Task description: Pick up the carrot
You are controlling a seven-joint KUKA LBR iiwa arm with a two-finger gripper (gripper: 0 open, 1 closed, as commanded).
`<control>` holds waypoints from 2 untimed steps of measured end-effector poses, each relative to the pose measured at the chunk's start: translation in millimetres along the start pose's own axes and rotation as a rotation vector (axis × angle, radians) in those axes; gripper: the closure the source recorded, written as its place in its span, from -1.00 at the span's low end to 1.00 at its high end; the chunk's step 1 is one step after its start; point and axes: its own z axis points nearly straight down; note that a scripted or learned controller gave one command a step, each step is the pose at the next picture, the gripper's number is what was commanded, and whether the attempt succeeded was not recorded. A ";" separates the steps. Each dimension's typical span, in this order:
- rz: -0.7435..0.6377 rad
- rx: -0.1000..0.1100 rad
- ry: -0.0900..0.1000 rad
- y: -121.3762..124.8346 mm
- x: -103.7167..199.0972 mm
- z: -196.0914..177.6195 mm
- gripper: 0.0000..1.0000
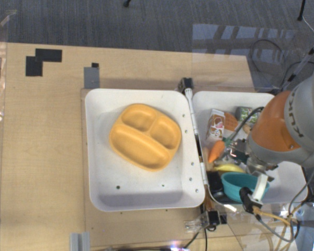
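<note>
Field notes, looking down on the desk with two white bins.

Left bin: one yellow divided plate, lying at a slant near the middle. Not my concern.

Right bin: crowded. The carrot lies near the bin's left wall, close to the divider, orange, tapered, tilted. Beside it to the upper side is a printed snack packet; below it a yellow banana-like piece; lower again a teal bowl. A small green item sits toward the far rim.

My arm reaches in from the right, the orange band above the clutter. My end effector is low in the bin, just beside the carrot on its right. Whether it is spread or closed I cannot tell; cables and the wrist body hide it. No sign that the carrot is in my grasp.

Handling judgement: likely a light, rigid toy carrot with a smooth skin, so it may slip or roll out of a pinch. Best to take it across the thicker part, perpendicular to its length, not at the thin tip. The neighbours are tight, so a misplaced closure could catch the packet or the banana instead.
</note>
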 end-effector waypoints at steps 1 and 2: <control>0.280 0.009 0.004 2.9 -2.9 0.4 -1.00; 0.451 0.018 -0.003 34.3 15.3 2.0 -1.00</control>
